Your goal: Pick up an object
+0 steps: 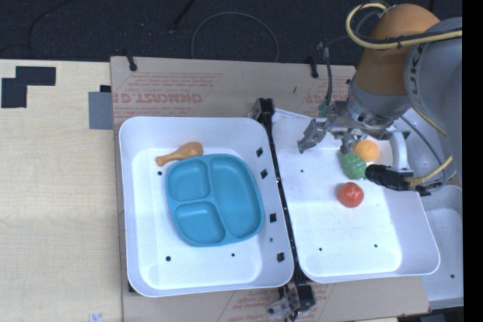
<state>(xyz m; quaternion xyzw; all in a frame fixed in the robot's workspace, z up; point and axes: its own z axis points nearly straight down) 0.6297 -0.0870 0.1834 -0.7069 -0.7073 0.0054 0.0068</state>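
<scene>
1. A small round red tomato-like toy (350, 194) is lying in the right shallow white plastic bin (377, 256), toward its right half, apart from the other pieces.
2. A knobbly green toy vegetable (352, 164) is sitting just above the red one, and a small round orange toy fruit (367, 150) is touching it on its upper right side.
3. The grey arm with the orange band (396, 49) is reaching in from the right, and its gripper (339, 136) is hanging over the upper part of the right bin, just beside the green and orange pieces.
4. Whether the jaws are apart or together cannot be told; nothing is visibly sitting between them.
5. The left shallow white plastic bin (143, 253) is holding a blue plastic divided plate (213, 200) with three compartments, lying tilted near the bin's middle.
6. A tan toy drumstick (180, 154) is resting just above the plate's upper left edge.
7. Both bins are sitting side by side on a sheet of brown printed cardboard (196, 87), which is lying on the pale wooden worktop (53, 200).
</scene>
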